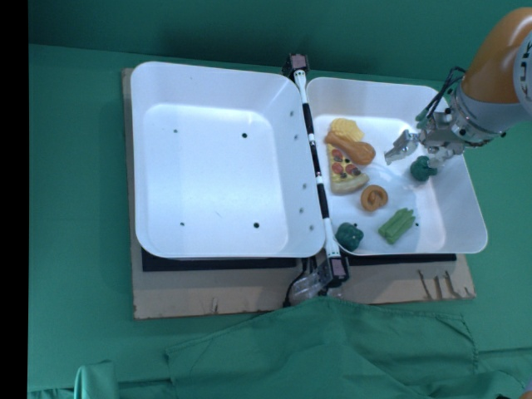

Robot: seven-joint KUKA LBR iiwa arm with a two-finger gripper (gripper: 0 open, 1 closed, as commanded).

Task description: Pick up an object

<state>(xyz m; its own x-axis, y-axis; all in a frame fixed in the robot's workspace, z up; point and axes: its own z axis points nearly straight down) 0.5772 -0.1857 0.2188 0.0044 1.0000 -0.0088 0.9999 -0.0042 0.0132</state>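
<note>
left bin (158, 98) | right bin (465, 223): pizza slice (345, 173) tip toward near edge, hot dog (351, 148) long axis slanting, pretzel (374, 197), green pepper (349, 237), asparagus (397, 225) slanting, dark green piece (422, 169) | gripper (413, 150) over right bin's right half, fingers spread apart, holding nothing | arm (499, 65) enters from upper right

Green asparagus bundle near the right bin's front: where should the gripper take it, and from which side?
Probably across the middle of the asparagus bundle, coming straight down from above. It lies flat and slanted, long and narrow, so fingers should close across its short width. Bare bin floor flanks it; the orange ring sits apart.
</note>
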